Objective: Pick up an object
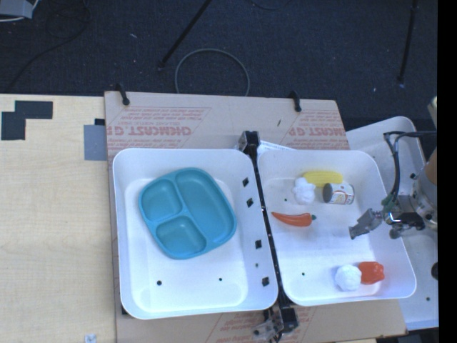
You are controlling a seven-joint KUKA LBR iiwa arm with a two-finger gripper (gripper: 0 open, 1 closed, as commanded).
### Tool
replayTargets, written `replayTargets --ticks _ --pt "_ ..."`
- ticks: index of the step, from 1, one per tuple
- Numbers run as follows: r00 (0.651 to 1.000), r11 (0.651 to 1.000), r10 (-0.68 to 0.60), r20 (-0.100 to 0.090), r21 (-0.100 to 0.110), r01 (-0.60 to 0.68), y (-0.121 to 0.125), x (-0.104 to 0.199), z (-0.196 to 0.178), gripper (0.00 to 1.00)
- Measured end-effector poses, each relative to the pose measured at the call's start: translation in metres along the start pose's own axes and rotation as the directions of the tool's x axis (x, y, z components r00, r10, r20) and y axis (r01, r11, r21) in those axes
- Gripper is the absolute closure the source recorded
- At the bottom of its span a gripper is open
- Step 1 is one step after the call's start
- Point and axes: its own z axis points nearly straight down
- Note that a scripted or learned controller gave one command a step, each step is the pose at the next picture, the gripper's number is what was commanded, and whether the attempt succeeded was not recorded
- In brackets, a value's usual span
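While the left bin (143, 291) holds a blue divided plate (187, 212) lying flat, the right bin (314, 291) carries the small objects. An orange carrot-like piece (293, 219) lies near the divider, its long axis running left to right, with its dark green tip pointing right. Farther back sit a small white lump (303, 190), a yellow piece (323, 177) and a small can (338, 194) on its side, dark end facing left. Near the front right corner, a white ball (348, 277) touches an orange-red piece (371, 271). The gripper (365, 223) hangs over the bin's right side, apart from every object; how far its fingers are parted cannot be told, and nothing is seen between them.
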Motion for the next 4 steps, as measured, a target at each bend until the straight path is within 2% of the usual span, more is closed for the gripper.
replayTargets --ticks 1,2,3,4 --pt "1.000 1.000 -0.003 0.003 -0.012 0.003 0.002 0.000 -0.006 0.00" --pt "1.000 1.000 -0.004 0.000 -0.006 0.004 0.005 0.010 0.053 0.00" --pt "1.000 1.000 -0.003 0.000 -0.006 0.003 -0.003 0.008 0.112 0.00" --pt "1.000 1.000 -0.002 0.001 -0.010 0.002 -0.003 0.009 0.135 0.00"
